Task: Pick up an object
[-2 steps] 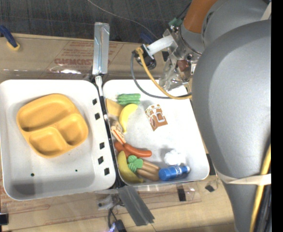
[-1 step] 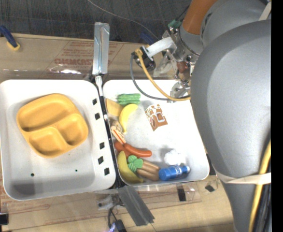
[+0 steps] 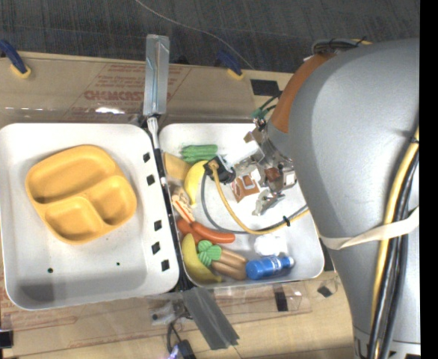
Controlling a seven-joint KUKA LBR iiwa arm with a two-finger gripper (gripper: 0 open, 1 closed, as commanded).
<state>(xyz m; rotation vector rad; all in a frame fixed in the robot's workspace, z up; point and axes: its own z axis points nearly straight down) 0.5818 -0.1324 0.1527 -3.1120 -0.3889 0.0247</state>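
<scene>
The right bin (image 3: pixel 300 234) holds several toy foods. A green ridged piece (image 3: pixel 198 153) lies at its far left, with a yellow banana (image 3: pixel 194 179) just below it. A red-orange pepper (image 3: pixel 210 235), a yellow fruit with green leaves (image 3: pixel 201 260), a brown roll (image 3: pixel 232 263) and a blue bottle (image 3: pixel 268 266) sit along the near side. My gripper (image 3: pixel 258 184) hangs low over the middle of this bin, right of the banana, and a yellow cable (image 3: pixel 230 217) loops beneath it. Nothing shows clearly in its grasp.
The left bin (image 3: pixel 13 275) carries a yellow divided plate (image 3: pixel 81 193). A metal divider bar (image 3: pixel 155 77) stands between the bins at the back. The grey arm body (image 3: pixel 361 148) covers the right bin's right side. Blue clamps (image 3: pixel 13 57) hold the cardboard behind.
</scene>
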